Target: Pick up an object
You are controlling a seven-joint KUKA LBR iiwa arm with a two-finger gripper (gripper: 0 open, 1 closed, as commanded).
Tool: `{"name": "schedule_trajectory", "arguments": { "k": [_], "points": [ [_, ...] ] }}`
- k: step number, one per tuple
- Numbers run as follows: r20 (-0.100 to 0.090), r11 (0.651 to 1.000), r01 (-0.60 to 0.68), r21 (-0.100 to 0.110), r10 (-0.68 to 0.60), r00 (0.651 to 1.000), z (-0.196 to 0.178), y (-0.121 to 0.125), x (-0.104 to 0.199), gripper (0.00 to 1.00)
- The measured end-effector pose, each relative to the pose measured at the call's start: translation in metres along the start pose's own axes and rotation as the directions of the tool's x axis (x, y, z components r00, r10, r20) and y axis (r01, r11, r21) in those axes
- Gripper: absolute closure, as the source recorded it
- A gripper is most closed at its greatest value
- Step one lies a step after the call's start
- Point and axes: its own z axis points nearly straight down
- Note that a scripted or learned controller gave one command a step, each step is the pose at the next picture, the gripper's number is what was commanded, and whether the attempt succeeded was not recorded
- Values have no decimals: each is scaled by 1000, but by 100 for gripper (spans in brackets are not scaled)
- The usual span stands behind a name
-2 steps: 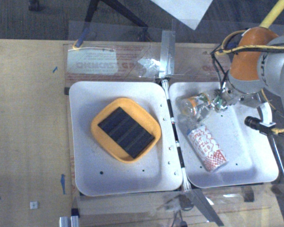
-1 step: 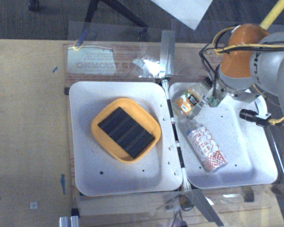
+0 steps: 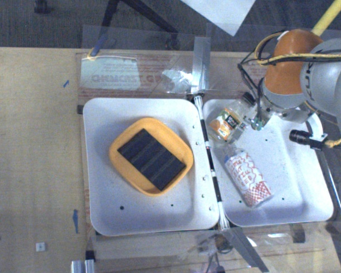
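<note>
Two-finger gripper (image 3: 256, 120) sits low in right white bin (image 3: 307, 206), near its back left corner; whether it is open or closed cannot be told. Clear plastic bottle with orange contents and dark label (image 3: 226, 124) lies just beside it. Red-and-white patterned tube-shaped packet (image 3: 248, 179) lies mid-bin. Left white bin (image 3: 102, 209) holds yellow dish with dark ribbed insert (image 3: 151, 154).
</note>
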Motion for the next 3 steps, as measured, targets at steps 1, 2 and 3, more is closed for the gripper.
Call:
{"name": "schedule_trajectory", "arguments": {
  "k": [1,2,3],
  "points": [
    [-15,973,230,-24,-230,973,2,-39,-40,0],
    [1,999,47,-10,-47,999,-15,-9,4,0],
    [3,998,66,2,-66,998,0,-6,2,0]
  ]
}}
